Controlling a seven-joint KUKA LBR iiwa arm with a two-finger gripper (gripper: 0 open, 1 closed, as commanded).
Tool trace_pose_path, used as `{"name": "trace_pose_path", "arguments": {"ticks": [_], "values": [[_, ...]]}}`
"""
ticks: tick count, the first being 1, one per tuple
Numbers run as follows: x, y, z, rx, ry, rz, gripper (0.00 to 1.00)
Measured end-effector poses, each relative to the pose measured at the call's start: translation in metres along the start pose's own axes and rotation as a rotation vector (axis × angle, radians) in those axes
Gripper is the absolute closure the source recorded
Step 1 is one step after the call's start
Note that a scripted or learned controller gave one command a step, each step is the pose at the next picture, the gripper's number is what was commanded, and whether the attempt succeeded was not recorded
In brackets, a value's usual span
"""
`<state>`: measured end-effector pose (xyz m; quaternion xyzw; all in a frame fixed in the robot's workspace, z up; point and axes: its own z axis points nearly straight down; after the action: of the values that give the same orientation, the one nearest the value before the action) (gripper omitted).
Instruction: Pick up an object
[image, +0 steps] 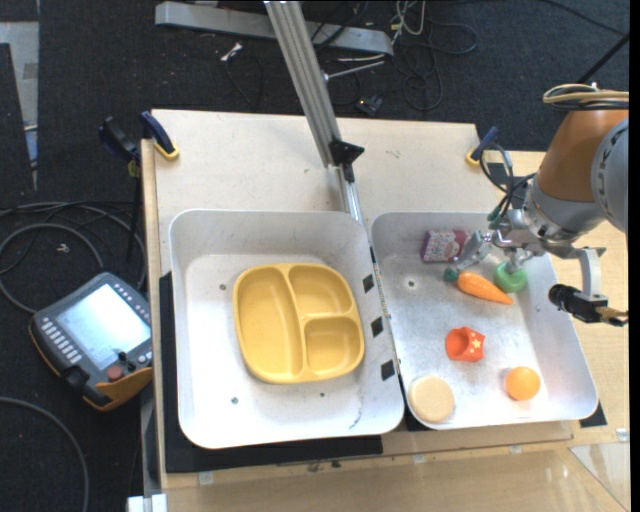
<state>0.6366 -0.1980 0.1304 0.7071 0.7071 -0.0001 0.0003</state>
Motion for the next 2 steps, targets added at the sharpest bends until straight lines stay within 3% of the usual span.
{"name": "trace_pose_path", "arguments": {"ticks": [1,2], "values": [[0.0007,0.0041,0.0070,-0.014,-0.003,-0.003,0.00],[0.0005,0.0011,0.0034,-0.005,-0.002,-0.002,1.00]]}}
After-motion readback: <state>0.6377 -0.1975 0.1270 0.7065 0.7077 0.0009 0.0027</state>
